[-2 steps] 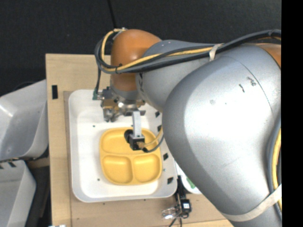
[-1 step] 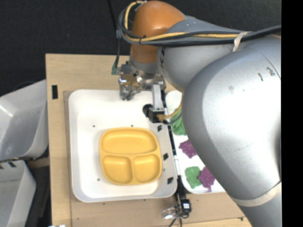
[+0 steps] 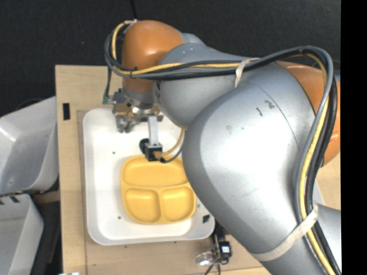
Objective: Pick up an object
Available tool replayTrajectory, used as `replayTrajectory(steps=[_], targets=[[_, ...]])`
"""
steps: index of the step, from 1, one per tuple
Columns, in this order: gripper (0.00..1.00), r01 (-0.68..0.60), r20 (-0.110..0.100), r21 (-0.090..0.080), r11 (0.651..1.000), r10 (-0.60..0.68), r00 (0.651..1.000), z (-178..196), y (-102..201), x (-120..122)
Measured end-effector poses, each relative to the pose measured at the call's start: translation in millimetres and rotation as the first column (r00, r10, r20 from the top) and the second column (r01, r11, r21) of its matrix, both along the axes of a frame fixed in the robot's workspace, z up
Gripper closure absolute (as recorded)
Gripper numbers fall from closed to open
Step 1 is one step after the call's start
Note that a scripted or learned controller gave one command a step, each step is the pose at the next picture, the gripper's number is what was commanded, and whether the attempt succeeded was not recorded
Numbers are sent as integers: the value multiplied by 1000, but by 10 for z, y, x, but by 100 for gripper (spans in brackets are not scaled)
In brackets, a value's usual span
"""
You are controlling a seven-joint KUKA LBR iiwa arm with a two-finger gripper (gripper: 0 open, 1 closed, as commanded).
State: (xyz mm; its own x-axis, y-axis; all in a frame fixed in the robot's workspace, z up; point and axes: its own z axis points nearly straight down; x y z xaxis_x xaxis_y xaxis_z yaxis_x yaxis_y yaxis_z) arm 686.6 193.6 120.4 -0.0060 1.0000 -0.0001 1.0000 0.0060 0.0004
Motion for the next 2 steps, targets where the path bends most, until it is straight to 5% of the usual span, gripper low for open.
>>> replayTrajectory(steps=[1, 2], targets=[[100, 3, 0, -1, 1000, -3, 1000, 88, -98, -14], [100, 10, 0, -2, 1000, -10, 1000, 228, -752, 35]])
